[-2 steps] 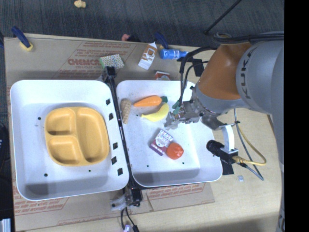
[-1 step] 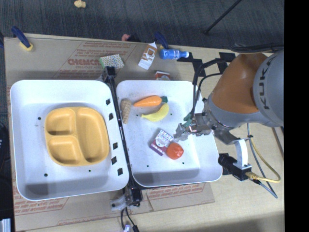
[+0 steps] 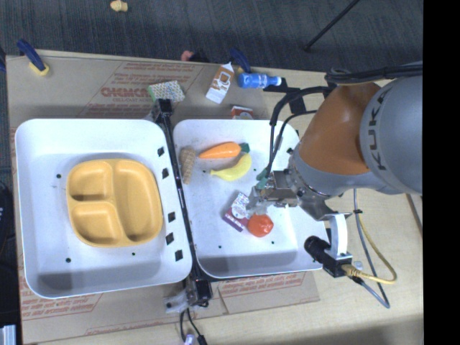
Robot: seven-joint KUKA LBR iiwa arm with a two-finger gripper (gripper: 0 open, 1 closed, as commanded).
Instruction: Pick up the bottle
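Tool (image 3: pixel 260 195) over right bin (image 3: pixel 215 264), finger state unclear, one blue bottle (image 3: pixel 257 81) outside, one yellow tray (image 3: pixel 115 200).

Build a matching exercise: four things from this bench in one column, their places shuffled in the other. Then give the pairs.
Things:
1. yellow divided plate
2. blue bottle
3. carrot
4. tomato

Places:
A. on the bench beyond the bins
B. in the left bin
C. in the right bin, next to the banana
D. in the right bin, just below the gripper

Pairs: 1-B, 2-A, 3-C, 4-D
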